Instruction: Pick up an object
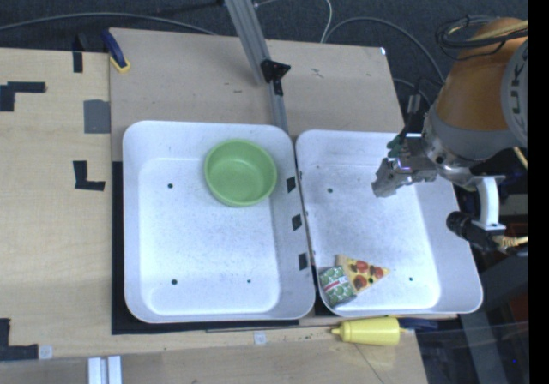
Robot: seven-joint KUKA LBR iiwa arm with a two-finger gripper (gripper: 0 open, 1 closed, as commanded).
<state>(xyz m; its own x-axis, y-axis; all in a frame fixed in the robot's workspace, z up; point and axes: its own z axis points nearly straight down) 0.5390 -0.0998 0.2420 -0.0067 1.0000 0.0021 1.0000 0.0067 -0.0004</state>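
Camera view gave us the two white bins first: the left bin (146, 288) held a green bowl (240, 172), stiff and light, best pinched over its rim. In the right bin (446, 288), a flat pizza-slice toy (362, 272) lay near the front, likely harder to grip. We could not tell the gripper (390, 178)'s state; it hung above the right bin's rear, well apart from both.
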